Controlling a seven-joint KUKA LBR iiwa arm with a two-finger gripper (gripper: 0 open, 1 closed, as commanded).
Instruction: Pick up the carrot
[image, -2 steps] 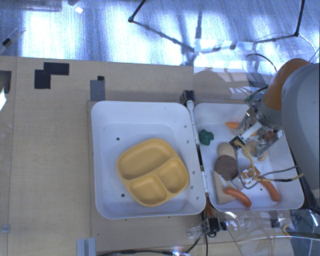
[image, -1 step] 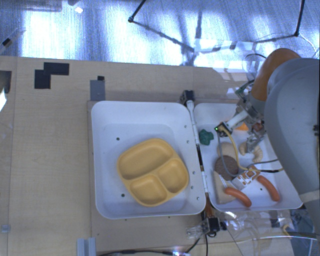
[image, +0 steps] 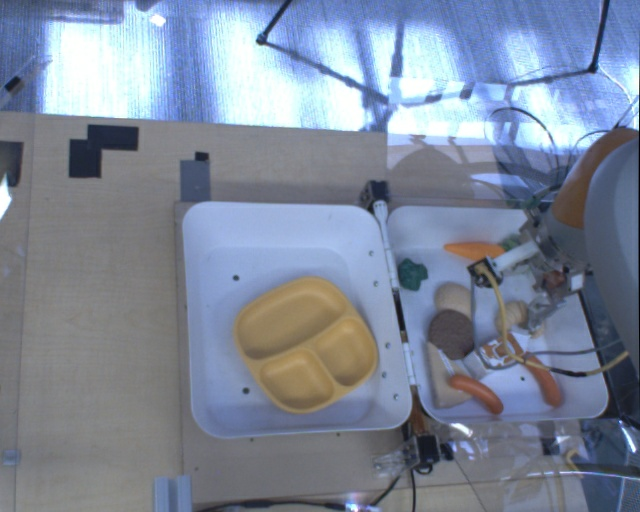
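Likely light, stiff, slick carrot (image: 474, 249), just left of pincer (image: 545, 285); grip mid-body, across width. Pincer state: can't tell.

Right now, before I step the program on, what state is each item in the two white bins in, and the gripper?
Orange carrot: lying flat near the right bin's far wall, not gripped.
Yellow three-compartment plastic plate: upright in the left bin, nothing in it.
Green toy piece: loose by the divider.
Two orange-red sausages: lying at the near side.
Brown round patty: resting on other food.
Gripper: over the right bin.
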